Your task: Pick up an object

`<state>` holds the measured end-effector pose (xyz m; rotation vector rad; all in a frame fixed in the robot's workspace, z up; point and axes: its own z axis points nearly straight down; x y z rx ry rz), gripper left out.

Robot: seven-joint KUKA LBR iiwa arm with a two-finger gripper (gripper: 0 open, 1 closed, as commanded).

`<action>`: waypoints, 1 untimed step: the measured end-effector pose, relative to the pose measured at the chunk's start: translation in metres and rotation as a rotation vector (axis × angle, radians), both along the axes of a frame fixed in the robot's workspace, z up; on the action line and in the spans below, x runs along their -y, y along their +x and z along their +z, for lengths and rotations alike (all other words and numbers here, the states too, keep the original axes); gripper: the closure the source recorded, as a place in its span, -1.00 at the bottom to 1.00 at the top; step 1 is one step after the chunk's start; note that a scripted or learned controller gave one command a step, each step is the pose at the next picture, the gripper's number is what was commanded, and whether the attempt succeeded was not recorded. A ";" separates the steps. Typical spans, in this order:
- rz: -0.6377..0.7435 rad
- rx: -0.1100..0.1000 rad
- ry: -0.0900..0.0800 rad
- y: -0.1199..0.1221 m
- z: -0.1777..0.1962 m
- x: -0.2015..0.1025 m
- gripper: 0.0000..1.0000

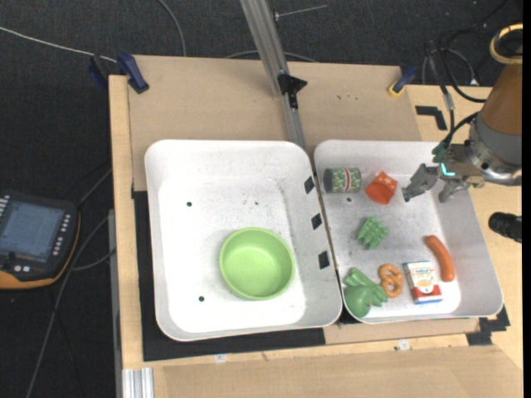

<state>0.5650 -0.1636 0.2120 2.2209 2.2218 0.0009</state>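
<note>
I see the arm [504,114] cut off at the right edge, its upper links out of frame. The right bin [489,264] sits beside the left bin [166,189], which holds a green bowl [256,262]. My tool [435,184] hovers over the right bin's upper part, fingers apart, nothing between them. The orange block [381,187] lies just left of it, beside a can [342,179] whose label I can't read.

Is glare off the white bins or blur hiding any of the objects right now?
In the camera view the light is even: the right bin is bright but not blown out, and the can, orange block and sausage read clearly with soft shadows. The gripper looks slightly soft, and the small carton's print is too small to read.
</note>
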 end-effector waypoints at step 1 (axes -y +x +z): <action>0.000 0.000 0.000 0.000 0.000 0.000 -1.00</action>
